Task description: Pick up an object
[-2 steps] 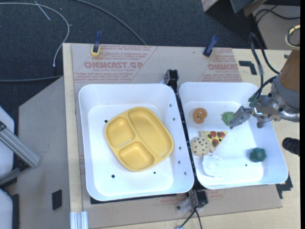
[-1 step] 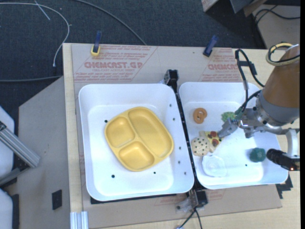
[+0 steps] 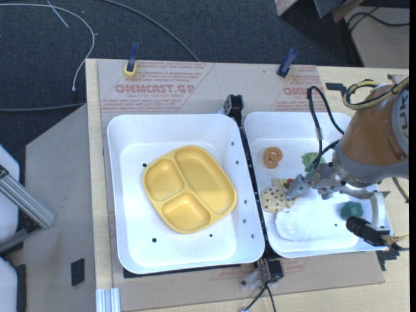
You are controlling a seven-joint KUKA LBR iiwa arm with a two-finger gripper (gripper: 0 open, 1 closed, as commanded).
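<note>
The gripper sits low in the right bin, its tip just beside a speckled cream-coloured piece that lies at about eight o'clock from it; whether the two are touching, and how the jaws stand, I cannot tell, as the tip is too small and blurred; a small orange ring lies at about eleven o'clock from the tip, apart from it; a green item shows at one o'clock, partly behind the arm; a clear, pale lump rests at six o'clock, near the bin's front wall; a teal object lies at four o'clock, under the wrist; away at nine o'clock, the left bin holds a yellow three-compartment tray, upright and tilted on the bin floor.
</note>
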